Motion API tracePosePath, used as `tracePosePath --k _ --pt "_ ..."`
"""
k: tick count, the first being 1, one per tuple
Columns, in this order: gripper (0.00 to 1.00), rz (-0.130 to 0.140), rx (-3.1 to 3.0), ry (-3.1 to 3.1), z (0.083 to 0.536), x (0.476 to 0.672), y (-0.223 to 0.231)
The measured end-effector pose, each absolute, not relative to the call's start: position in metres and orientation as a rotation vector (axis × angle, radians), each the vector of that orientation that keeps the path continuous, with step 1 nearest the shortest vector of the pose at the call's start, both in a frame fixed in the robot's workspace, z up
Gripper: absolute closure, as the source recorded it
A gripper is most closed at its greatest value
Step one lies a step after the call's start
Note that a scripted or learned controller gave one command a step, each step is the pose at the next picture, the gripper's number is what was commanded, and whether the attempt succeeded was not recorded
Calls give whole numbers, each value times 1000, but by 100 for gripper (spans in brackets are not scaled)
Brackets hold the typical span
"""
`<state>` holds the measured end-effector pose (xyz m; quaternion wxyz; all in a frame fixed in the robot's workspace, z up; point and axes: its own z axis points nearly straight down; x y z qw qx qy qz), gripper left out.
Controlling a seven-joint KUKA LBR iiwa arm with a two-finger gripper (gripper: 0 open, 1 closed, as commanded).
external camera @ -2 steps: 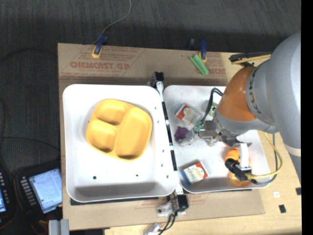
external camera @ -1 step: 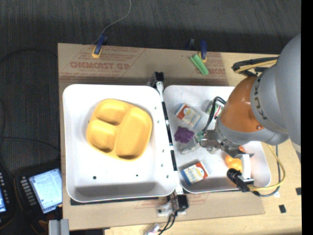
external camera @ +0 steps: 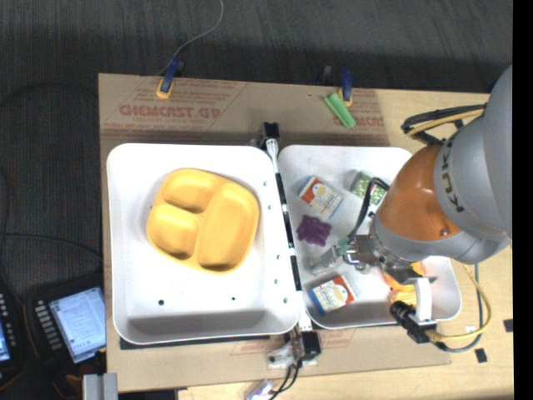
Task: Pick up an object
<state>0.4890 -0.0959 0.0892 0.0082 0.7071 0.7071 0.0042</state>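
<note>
In the right bin [external camera: 433,307], the arm [external camera: 450,198] is lowered over the middle of the floor, and its orange band sits just above the gripper [external camera: 354,252], which points toward the bin's left half. The gripper's metal end is partly hidden beneath the wrist, so it cannot be told how far apart its fingers stand, and nothing is visibly held between them. This placement, judged from the layout, suits a descent onto one of the small items clustered there. Those items are candidates for the pick: a purple toy [external camera: 315,229] lies just left of the gripper; a small carton [external camera: 321,196] with an orange-and-white face lies tilted above it; a second carton [external camera: 332,294] of similar print lies near the front wall; a green packet [external camera: 368,188] lies near the back, partly behind the arm. The purple toy is small, irregular and matte; the cartons are boxy with flat printed faces, which should offer parallel sides to grip. The left bin [external camera: 133,307] holds a yellow divided tray [external camera: 202,219], well apart from the gripper. A green marker [external camera: 340,110] lies on the cardboard [external camera: 166,111] behind the bins.
</note>
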Motion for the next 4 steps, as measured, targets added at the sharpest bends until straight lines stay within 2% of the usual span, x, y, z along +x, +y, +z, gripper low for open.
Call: tracePosePath --k 1,2,3,4 --pt "0 7 2216 2221 88 537 -130" --pt "0 9 2213 2209 89 488 -100" --pt "0 6 2214 2217 88 561 -125" --pt "0 8 2214 2212 89 487 -98"
